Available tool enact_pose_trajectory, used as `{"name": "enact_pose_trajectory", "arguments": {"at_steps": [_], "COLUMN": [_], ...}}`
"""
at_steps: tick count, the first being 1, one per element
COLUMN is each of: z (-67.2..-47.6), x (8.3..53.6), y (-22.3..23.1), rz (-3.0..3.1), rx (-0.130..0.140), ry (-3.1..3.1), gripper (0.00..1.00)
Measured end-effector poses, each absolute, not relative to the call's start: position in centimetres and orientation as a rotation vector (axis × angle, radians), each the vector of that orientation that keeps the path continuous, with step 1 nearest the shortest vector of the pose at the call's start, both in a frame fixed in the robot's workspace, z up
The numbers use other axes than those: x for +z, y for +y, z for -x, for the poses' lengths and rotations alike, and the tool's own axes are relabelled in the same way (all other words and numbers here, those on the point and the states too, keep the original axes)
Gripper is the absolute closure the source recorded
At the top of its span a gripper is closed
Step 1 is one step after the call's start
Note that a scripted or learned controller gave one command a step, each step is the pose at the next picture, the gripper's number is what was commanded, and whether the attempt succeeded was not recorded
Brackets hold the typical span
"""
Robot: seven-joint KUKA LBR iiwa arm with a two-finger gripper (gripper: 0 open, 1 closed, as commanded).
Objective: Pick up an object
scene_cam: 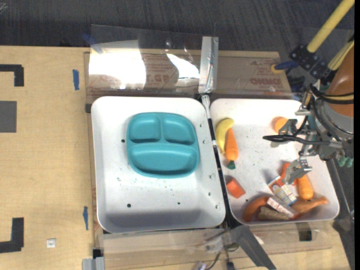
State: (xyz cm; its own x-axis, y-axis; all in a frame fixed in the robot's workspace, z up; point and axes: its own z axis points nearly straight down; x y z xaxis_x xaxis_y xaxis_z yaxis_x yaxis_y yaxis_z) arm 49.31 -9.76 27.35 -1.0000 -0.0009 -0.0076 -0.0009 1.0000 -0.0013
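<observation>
Camera view puts the tool (293,173) low in the right bin (256,108), just above a crowded heap of small toy foods at the bin's near right corner. Whether it is open or closed cannot be read, because metal parts and cables overlap it.

The thing to pick is most probably in this heap: a small orange carrot-like piece (305,187) is right beside the tool, with a white and red packet (283,191) and a brown sausage-like piece (260,206) touching under it.

The risk, in my judgement, is the crowding. The pieces look smooth, rounded plastic, so one may slip out sideways, or two may be caught together. The bin wall is near and could be struck.

Farther out lie an orange carrot (231,146) touching a yellow banana (223,129), a small red-orange block (235,189) and an orange round piece (279,124), each well apart from the heap.

In the left bin (112,151) sits a teal divided plate (163,144), smooth and matte. Both bins rest on a wood-coloured surface (39,151).
</observation>
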Motion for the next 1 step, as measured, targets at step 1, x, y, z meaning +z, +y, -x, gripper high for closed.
{"name": "enact_pose_trajectory", "arguments": {"at_steps": [1], "z": [-50.6], "x": [16.66], "y": [-14.26], "rz": [0.115], "rx": [0.002], "ry": [3.143], "gripper": [0.0]}}
